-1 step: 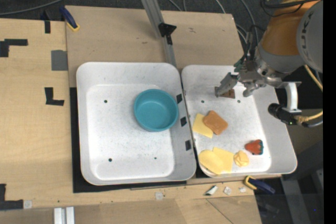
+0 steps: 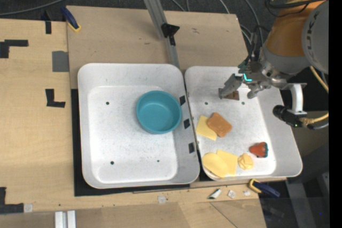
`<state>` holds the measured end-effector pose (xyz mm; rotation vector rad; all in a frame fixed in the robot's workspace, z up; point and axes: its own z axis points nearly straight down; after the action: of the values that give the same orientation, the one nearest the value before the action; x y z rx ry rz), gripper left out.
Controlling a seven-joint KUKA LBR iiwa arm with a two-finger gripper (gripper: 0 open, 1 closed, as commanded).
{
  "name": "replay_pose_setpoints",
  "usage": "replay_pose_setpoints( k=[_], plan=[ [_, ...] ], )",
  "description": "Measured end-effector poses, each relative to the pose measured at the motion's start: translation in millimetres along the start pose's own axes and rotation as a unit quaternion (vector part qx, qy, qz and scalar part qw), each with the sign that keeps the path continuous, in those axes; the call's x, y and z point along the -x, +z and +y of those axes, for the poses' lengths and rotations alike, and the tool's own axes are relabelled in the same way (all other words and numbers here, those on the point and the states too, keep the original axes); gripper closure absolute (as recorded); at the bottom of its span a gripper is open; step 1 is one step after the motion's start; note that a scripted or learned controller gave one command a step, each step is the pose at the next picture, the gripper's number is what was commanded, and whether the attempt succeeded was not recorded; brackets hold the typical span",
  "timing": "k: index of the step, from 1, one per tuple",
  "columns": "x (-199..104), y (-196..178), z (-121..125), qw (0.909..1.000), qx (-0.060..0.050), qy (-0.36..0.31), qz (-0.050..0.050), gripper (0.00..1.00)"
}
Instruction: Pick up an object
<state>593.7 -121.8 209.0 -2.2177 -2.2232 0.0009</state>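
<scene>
Pincer [image 2: 239, 91] poised over small brown lump [image 2: 231, 95] in speckled white bin [image 2: 278, 139].

The tan wooden table [image 2: 32, 61] carries two shallow white bins side by side, the left bin [image 2: 96, 115] touching the right bin [image 2: 278, 141], both resting on a dark mat [image 2: 76, 168].

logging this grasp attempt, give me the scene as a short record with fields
left bin: blue bowl, near its right side
right bin: orange-brown block overlapping a pale yellow piece; larger yellow piece; small tan piece; red piece
tool: over the far part of the right bin, a small brown thing at its tip
grasp: cannot tell whether anything is held
arm: enters from the right
</scene>
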Motion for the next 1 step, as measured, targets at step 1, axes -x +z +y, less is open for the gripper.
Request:
replay_pose_setpoints(
  k=[1],
  plan=[
    [10.0, 53.5, -0.9, 1.0, -0.003, 0.001, -0.001, 0.0]
  ],
)
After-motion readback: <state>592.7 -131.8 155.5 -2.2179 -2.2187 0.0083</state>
